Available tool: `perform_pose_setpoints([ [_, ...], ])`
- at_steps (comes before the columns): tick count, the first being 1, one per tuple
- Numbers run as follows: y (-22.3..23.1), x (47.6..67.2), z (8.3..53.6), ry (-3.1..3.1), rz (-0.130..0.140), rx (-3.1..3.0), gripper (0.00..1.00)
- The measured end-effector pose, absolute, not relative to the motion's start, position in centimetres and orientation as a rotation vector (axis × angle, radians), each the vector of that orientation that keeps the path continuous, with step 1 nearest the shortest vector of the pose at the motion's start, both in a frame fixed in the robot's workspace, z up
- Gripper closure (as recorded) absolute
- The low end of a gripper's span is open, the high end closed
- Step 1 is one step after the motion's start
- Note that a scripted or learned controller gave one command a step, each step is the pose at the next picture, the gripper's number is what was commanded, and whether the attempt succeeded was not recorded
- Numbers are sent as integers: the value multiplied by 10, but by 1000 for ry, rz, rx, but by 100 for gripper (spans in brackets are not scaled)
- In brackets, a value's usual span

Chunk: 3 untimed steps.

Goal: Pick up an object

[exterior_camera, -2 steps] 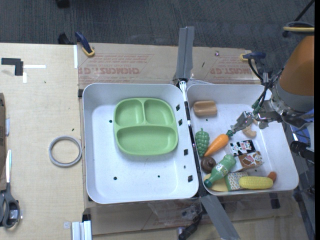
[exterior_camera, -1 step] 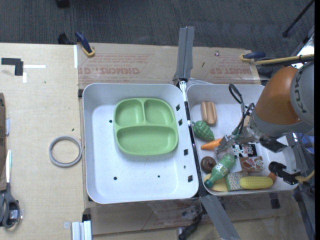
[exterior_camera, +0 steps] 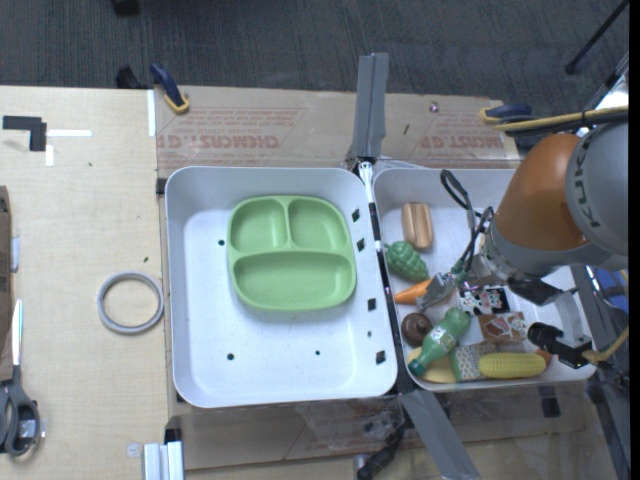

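Now, down inside the right bin (exterior_camera: pixel 455 176), reaching in from the right with the orange band (exterior_camera: pixel 538 208) high over the bin's far side. Gripper (exterior_camera: pixel 446 290) low among the toys, right at the orange tip of the carrot (exterior_camera: pixel 413 293), touching or very nearly so. Open or closed there? Cannot tell; too dark and too small to read, and nothing plainly pinched.

Plenty to pick from in that bin. Up top, a hot dog (exterior_camera: pixel 417 225), lying clear of the rest. Just below it, a green knobbly toy (exterior_camera: pixel 407 260), hard against the left wall and just above the carrot. Lower, a brown lump (exterior_camera: pixel 415 326), beside a green bottle (exterior_camera: pixel 441 339) lying at a slant. Along the near wall, a corn cob (exterior_camera: pixel 512 365), with something yellow (exterior_camera: pixel 428 372) poking out under the bottle. Between gripper and corn, a couple of small printed packs (exterior_camera: pixel 497 311), partly under the wrist.

Over in the left bin (exterior_camera: pixel 190 298), just a green plate (exterior_camera: pixel 292 253), three compartments, sitting flat towards the far side.

Out on the bench (exterior_camera: pixel 80 228), well apart from both bins: a tape ring (exterior_camera: pixel 130 301) to the left, scissors (exterior_camera: pixel 17 413) at the left edge, a blue clamp (exterior_camera: pixel 170 88) at the far corner of the cardboard.
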<state>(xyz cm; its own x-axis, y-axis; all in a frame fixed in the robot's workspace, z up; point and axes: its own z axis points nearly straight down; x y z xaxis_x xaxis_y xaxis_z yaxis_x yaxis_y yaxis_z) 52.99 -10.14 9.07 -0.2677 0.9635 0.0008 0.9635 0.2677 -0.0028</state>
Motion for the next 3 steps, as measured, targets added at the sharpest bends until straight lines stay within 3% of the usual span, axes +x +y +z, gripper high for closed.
perform_pose_setpoints([
  [1,-104,564,91,-2338,3,-2097,0],
  [2,-104,563,99,-2339,6,-2096,100],
  [3,-104,563,100,-2338,7,-2096,0],
])
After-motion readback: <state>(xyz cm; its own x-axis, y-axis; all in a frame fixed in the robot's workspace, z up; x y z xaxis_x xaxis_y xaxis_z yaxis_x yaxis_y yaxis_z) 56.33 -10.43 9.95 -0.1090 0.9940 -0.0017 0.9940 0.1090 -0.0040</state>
